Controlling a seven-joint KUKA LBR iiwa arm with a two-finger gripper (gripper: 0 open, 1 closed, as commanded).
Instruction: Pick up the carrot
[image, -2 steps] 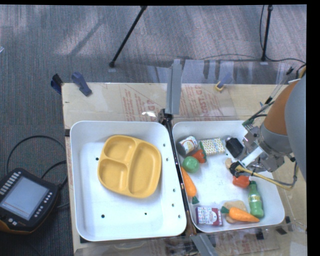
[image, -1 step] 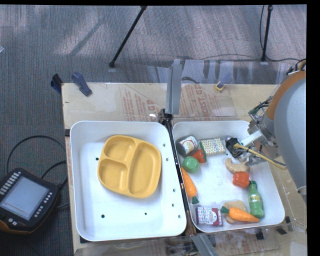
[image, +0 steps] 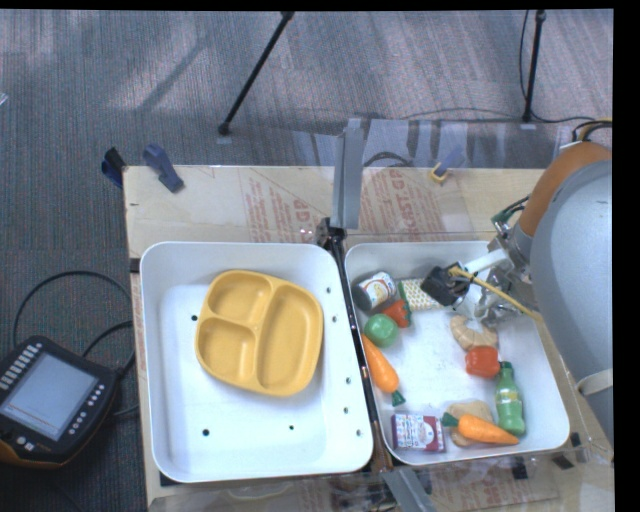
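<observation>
Two orange carrots lie in the right bin (image: 555, 380). One carrot (image: 380, 367) rests against the bin's left wall, with its green top toward the front. The other carrot (image: 485, 430) sits at the front right on a beige piece. My gripper (image: 497, 306) hangs over the bin's back right part, above a beige food piece (image: 468, 331). It is well away from both carrots. The grey arm covers the bin's right edge.
The right bin also holds a small can (image: 375, 288), a green pepper (image: 381, 329), a red piece (image: 482, 361), a green bottle (image: 509, 398) and a red-and-white box (image: 417, 432). A yellow divided plate (image: 262, 331) lies in the left bin (image: 170, 400).
</observation>
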